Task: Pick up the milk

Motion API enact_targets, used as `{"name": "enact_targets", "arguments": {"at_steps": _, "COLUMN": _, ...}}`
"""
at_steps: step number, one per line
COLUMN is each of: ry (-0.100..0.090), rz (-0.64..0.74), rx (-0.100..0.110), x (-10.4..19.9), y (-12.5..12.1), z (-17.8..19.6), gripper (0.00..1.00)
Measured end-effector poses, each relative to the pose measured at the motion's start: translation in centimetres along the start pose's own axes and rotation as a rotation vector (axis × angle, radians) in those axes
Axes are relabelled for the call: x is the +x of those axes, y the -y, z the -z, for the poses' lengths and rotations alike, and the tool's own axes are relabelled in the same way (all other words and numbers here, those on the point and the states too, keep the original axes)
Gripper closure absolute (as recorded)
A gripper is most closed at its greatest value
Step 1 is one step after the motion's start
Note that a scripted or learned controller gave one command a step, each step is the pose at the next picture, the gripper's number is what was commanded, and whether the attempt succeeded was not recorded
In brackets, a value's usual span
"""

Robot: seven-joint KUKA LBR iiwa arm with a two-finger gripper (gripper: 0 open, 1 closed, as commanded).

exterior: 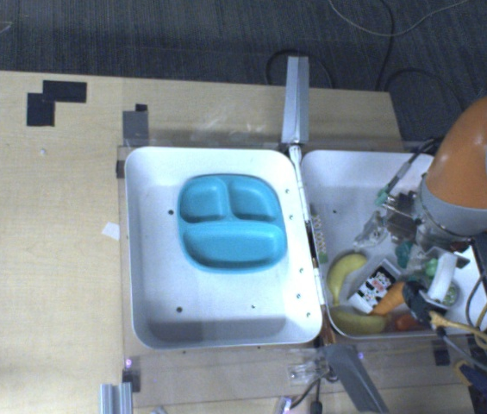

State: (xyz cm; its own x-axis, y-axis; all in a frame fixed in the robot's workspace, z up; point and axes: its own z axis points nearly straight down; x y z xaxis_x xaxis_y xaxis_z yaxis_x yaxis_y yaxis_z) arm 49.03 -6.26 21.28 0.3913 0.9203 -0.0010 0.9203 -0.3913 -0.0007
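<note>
The milk (372, 288), a small white carton with dark print, lies tilted in the right bin (346, 179) toward six o'clock, touching a banana (345, 272) at its nine o'clock and an orange carrot-like piece (391, 298) at its three. The gripper (398, 231) hangs near, at the carton's one o'clock; whether its jaws are parted cannot be told. This looks like the approach: next it should centre over the carton and descend.
</note>
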Motion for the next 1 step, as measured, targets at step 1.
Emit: {"name": "enact_targets", "arguments": {"at_steps": 1, "ry": -0.004, "rz": 0.016, "rx": -0.011, "x": -2.02, "y": -1.18, "z": -9.38, "gripper": 0.0}}
